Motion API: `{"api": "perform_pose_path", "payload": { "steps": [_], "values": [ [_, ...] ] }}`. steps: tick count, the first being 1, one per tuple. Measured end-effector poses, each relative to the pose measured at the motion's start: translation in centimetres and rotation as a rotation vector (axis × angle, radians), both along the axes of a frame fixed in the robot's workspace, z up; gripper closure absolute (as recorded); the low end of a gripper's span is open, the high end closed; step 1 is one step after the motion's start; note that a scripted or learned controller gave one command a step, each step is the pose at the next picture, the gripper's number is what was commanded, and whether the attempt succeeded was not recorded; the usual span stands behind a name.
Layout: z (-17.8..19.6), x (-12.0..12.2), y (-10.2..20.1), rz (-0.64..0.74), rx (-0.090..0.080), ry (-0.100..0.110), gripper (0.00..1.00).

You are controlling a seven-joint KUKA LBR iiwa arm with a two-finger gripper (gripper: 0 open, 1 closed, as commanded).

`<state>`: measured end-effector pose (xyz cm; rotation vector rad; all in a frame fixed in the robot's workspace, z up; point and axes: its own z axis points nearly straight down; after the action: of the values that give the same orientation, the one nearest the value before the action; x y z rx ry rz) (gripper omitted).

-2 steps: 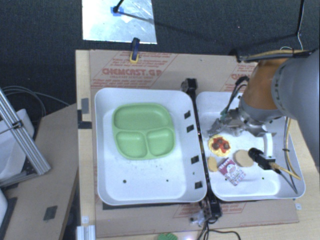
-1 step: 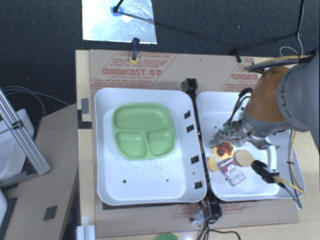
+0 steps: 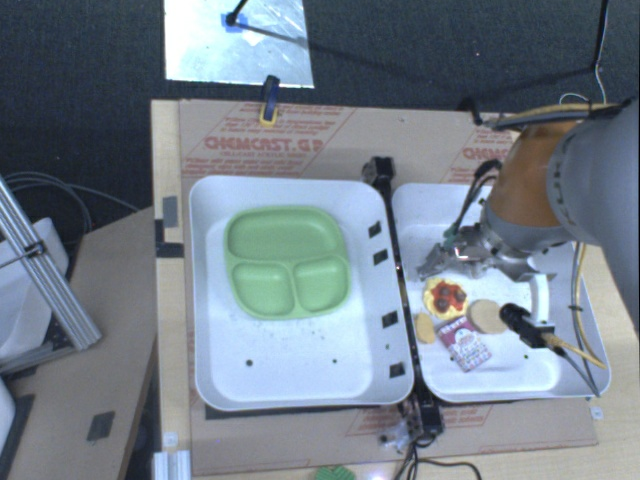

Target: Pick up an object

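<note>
Near the middle of the right bin [image 3: 570,380] lies a round yellow toy with red spots [image 3: 445,296], crowded by a tan disc [image 3: 486,315] and a small purple-and-white packet [image 3: 466,347]. Just above it hangs the gripper [image 3: 452,255]; I cannot tell how it is set. A descent might nudge the tight cluster apart, or catch two pieces together, so the grasp fails.

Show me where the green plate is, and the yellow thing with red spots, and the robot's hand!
green plate [image 3: 287,261]: camera view, point on the ridge between its compartments.
yellow thing with red spots [image 3: 446,295]: camera view, point on its red middle.
gripper [image 3: 447,253]: camera view, point at its tips, above the right bin.
</note>
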<state>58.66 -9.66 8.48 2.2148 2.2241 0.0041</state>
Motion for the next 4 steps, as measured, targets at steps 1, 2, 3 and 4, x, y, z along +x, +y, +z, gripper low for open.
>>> {"api": "perform_pose_path", "payload": {
  "steps": [1,2,3,4],
  "values": [
    [0.2,8.7,-2.2,0.002,-0.003,-0.008,0.00],
    [0.1,8.2,-11.4,-0.008,0.002,0.004,0.00],
    [0.0,2.6,-11.0,-0.005,0.000,0.006,0.00],
    [-0.1,-2.8,-11.0,-0.005,0.001,0.007,0.00]
  ]
}}
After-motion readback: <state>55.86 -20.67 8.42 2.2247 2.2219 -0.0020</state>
